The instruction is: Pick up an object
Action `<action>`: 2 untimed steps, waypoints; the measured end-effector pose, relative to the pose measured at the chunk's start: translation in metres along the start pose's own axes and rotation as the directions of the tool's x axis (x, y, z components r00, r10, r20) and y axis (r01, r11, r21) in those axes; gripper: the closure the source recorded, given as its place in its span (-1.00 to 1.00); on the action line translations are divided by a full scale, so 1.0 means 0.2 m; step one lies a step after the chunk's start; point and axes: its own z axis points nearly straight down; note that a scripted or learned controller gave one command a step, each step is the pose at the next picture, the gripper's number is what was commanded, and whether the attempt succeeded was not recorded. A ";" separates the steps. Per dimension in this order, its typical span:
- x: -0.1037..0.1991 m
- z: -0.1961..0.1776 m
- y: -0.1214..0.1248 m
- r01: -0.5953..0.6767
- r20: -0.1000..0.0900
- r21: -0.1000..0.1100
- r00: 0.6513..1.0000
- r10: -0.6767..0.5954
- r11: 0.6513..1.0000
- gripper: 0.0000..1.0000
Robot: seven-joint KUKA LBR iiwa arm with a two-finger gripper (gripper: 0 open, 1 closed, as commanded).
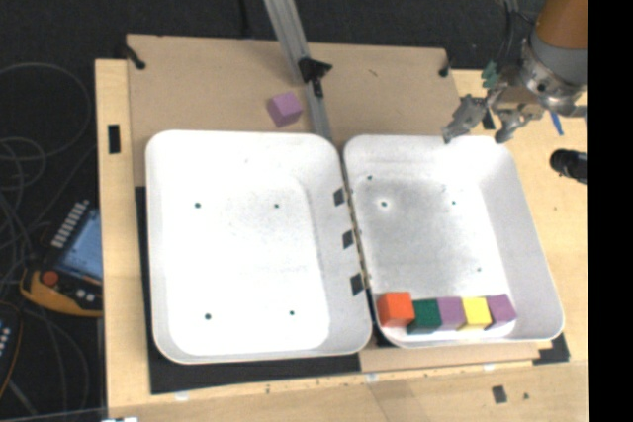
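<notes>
Five small cubes lined up along the near wall of the right bin [514, 212].

Orange cube [397, 307], green cube [426, 313], purple cube [451, 311], yellow cube [478, 311], second purple cube [500, 307], touching in a row; matte, blocky. Gripper [480, 126] above the far rim, fingers spread, pinching nothing. Another lilac block [285, 108] out on the bare board [198, 84].

Two white bins [247, 242] [445, 212]; six blocks: three purple [285, 109] [451, 311] [500, 307], one orange [397, 307], one green [426, 314], one yellow [477, 312].
</notes>
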 end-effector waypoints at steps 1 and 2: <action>0.06 0.71 -0.29 -0.007 -0.004 0.008 1.000 0.007 1.000 -1.00; -0.20 0.89 -0.53 -0.013 -0.001 -0.001 1.000 0.013 1.000 -1.00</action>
